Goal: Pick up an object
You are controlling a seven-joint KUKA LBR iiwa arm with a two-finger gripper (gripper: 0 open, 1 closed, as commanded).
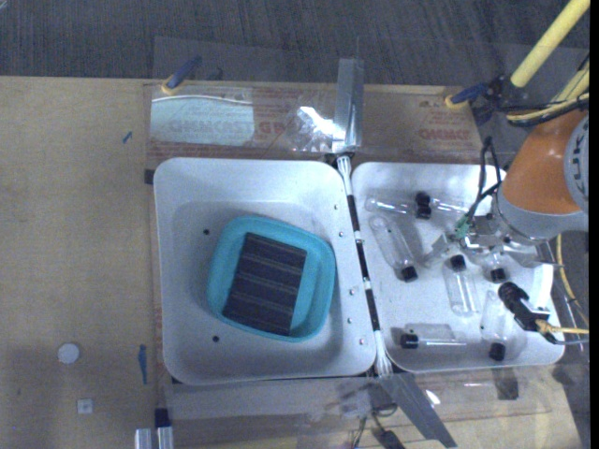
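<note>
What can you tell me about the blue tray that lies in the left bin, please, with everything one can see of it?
The blue tray is a shallow, light blue dish with rounded corners, and it looks like plastic. It lies flat on the floor of the left bin, turned a little askew to the bin's walls, about in the middle. A dark rectangular insert with several ridges across it rests inside the tray and covers most of its floor. The tray's rim shows all around. It touches the bin's floor beneath it and the insert.

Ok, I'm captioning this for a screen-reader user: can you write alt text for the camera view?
A grey arm with an orange band reaches from the right into the right white bin, its claw low among scattered clear vials with black caps. The left white bin holds a teal tray carrying a dark ridged block.
</note>
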